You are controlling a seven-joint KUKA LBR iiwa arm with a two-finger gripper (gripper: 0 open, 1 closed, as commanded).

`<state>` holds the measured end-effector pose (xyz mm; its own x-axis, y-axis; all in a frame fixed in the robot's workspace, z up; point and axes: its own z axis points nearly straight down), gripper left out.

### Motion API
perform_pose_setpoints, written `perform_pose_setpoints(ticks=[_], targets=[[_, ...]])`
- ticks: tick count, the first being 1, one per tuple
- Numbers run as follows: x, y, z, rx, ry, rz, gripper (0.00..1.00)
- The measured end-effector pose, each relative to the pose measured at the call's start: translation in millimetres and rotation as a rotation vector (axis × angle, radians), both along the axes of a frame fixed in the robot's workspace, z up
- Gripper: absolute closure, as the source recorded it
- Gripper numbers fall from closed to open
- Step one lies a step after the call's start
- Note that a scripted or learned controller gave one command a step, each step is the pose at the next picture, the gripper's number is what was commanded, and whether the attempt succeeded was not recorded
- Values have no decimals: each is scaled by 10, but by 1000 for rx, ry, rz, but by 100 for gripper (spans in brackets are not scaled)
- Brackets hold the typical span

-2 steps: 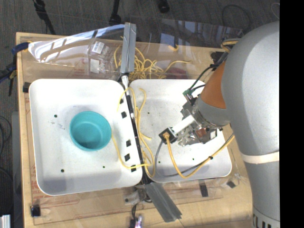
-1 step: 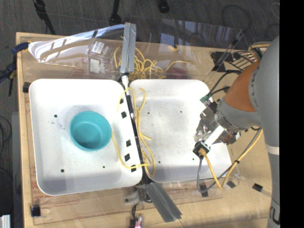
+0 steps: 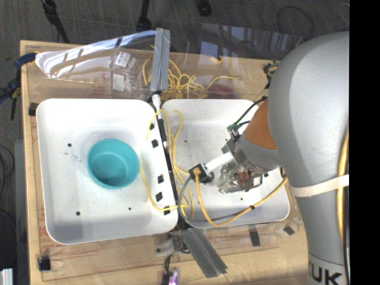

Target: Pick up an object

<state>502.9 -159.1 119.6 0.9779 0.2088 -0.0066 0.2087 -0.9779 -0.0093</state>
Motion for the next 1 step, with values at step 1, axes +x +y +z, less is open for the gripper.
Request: perform_pose_setpoints(ticks=[1], targets=[[-8, -505, 365, -2, -4, 120, 0]])
